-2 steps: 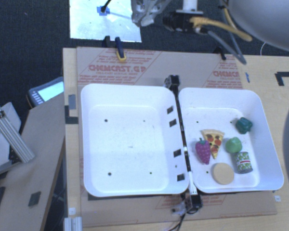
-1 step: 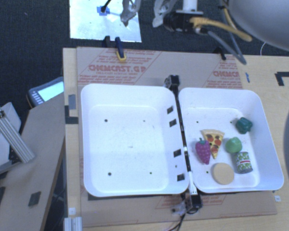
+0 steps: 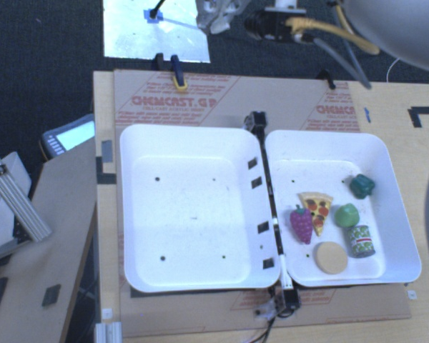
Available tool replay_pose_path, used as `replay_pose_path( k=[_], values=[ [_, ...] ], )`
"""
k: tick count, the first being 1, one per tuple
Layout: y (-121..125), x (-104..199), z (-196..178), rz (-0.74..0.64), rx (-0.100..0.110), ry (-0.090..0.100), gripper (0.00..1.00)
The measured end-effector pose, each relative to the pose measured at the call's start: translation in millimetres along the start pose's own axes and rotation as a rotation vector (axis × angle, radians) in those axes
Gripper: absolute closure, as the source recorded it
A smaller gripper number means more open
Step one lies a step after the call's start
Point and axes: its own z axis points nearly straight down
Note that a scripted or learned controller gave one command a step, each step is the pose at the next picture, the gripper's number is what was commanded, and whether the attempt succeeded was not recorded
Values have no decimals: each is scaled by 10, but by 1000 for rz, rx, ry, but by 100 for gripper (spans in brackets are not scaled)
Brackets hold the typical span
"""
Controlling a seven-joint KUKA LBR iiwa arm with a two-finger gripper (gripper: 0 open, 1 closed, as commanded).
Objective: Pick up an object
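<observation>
The right bin (image 3: 386, 156) holds several toy foods in its near right part. A pizza slice (image 3: 315, 209) lies beside a purple bunch of grapes (image 3: 301, 224). To their right sit a light green round fruit (image 3: 347, 215), a dark green vegetable (image 3: 362, 186), a small can (image 3: 360, 241) and a tan round disc (image 3: 331, 257). My gripper (image 3: 218, 9) hangs high at the top of the view, beyond the far edge of the bench and far from both bins, with nothing seen in it.
The left bin (image 3: 129, 191) lies next to the right one, joined by a black hinge strip (image 3: 266, 199). A yellow clamp (image 3: 179, 83) grips the board's far edge. Cables (image 3: 329, 34) and the grey arm body (image 3: 400, 13) fill the top right.
</observation>
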Motion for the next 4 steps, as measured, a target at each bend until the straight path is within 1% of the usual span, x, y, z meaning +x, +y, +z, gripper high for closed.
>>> replay_pose_path(
  k=[1,2,3,4],
  values=[
    [0,0,3,-2,1,0,0],
    [1,2,-112,-6,-2,1,100],
    [0,3,-110,-8,-1,0,0],
    [1,6,-225,-11,-4,1,100]
  ],
)
